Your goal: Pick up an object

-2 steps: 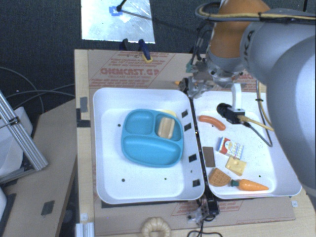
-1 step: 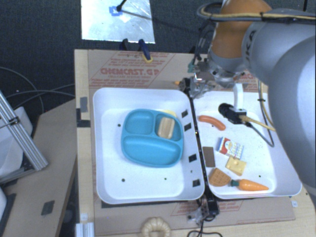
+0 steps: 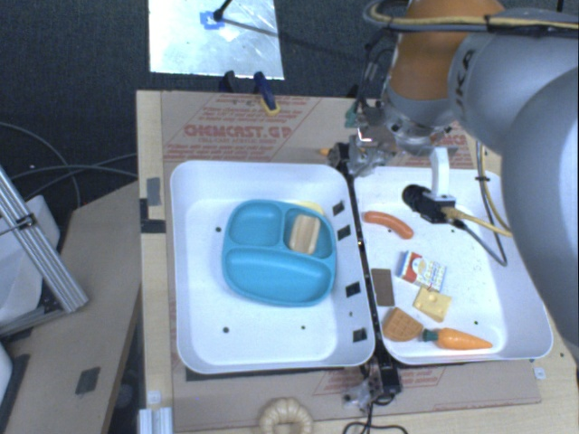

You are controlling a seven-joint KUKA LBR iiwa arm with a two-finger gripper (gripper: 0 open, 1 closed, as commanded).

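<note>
My gripper (image 3: 359, 159) hangs over the far end of the divider between the two white bins, above all the objects. In the right bin (image 3: 520, 319) lie a red sausage (image 3: 389, 224), a small red and white carton (image 3: 422, 269), a dark brown bar (image 3: 384, 287), a yellow cracker (image 3: 432, 304), a tan wedge (image 3: 402, 325) and an orange carrot (image 3: 457, 339). The left bin (image 3: 194, 242) holds a blue divided plate (image 3: 271, 265) with a slice of bread (image 3: 305, 233) in its far right compartment. A pale yellow piece (image 3: 311, 208) peeks out behind the plate.
Both bins rest on a cardboard sheet (image 3: 235, 129) with a blue clamp (image 3: 264, 91) at its far edge. A shiny foil panel (image 3: 215, 25) lies beyond it. A beige ring (image 3: 288, 416) sits at the near edge. An aluminium frame (image 3: 36, 260) stands left.
</note>
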